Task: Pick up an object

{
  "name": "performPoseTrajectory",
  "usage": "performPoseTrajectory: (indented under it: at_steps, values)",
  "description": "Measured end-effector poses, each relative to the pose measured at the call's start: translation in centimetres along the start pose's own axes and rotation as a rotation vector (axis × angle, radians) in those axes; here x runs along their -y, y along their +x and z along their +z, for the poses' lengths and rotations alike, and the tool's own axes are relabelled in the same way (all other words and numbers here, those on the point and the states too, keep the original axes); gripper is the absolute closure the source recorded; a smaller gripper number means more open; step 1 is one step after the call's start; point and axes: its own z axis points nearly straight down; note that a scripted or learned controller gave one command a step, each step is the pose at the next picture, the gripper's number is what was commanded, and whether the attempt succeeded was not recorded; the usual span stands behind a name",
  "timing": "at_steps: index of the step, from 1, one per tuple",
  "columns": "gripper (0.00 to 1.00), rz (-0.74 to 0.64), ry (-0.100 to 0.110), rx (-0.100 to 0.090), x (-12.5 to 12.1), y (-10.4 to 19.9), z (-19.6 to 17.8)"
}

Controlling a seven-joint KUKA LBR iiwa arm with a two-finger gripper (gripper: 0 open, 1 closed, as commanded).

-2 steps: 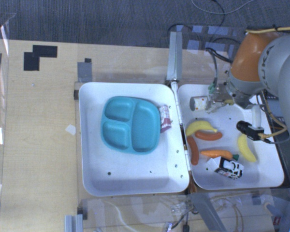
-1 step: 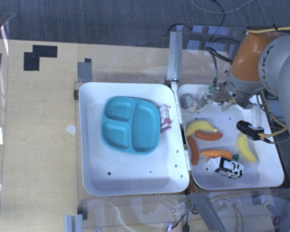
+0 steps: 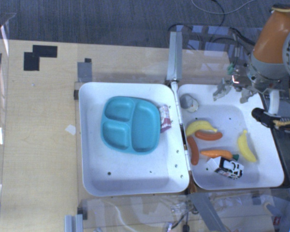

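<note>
My gripper (image 3: 231, 94) hangs over the back edge of the right bin (image 3: 261, 178), open, with nothing between its fingers. Below it in that bin lie a grey round object (image 3: 188, 102), a yellow banana (image 3: 200, 126), an orange-red sausage (image 3: 209, 135), a darker red sausage (image 3: 193, 150), a carrot (image 3: 216, 153), a second banana (image 3: 246, 146) and a black-and-white carton (image 3: 229, 168). All of these rest on the bin floor, apart from the gripper.
The left bin (image 3: 130, 178) holds a blue divided plate (image 3: 132, 124) with a small red-and-white packet (image 3: 165, 117) at its right edge. A metal post (image 3: 174, 57) stands behind the wall between the bins. Cables lie on the floor behind the bench.
</note>
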Motion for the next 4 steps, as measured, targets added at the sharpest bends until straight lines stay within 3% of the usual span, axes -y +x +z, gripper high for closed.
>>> performPoseTrajectory:
  at_steps: [1, 2, 3, 4]
  values:
    - [0.00, 0.074, -0.004, 0.000, 3.2, -4.0, 11.9]
    - [1.00, 0.072, -0.011, -0.003, 3.0, -3.8, 10.6]
    - [1.00, 0.244, 0.001, 0.000, 2.3, 0.9, 1.4]
    - [1.00, 0.028, 0.002, 0.000, 6.0, -2.6, 1.3]
